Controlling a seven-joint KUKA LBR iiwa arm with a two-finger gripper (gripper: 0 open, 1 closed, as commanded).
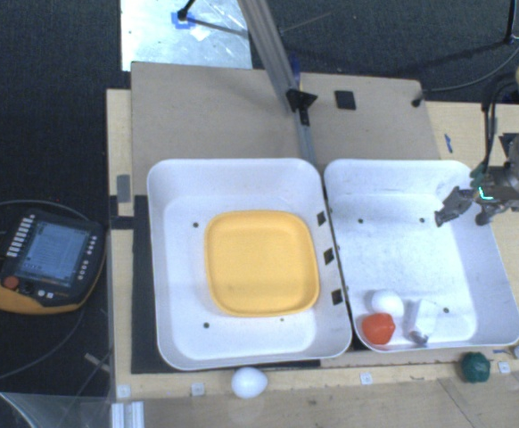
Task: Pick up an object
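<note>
Objects (393, 317) sit in the right bin's (402, 239) near corner — well apart from the jaws (463, 208), spread and holding nothing.

**Lighting and picture quality: overhead view of two bins**

Illumination: even and fairly bright, cast from above. The two white bins (242, 181) are rendered near white, with little detail kept on their floors. Glare: a washed-out bluish patch is seen on the shiny sheet (188, 20) at the top. Shadows: soft and short; a thin dark line is laid under the yellow plate (262, 262) along its lower edge. The dark floor (37, 105) is recorded as nearly black and grainy. Sharpness: moderate throughout; fine edges are softened. The arm (518, 181) at the right edge is slightly blurred. Colour: a cool cast is noted overall.
</note>
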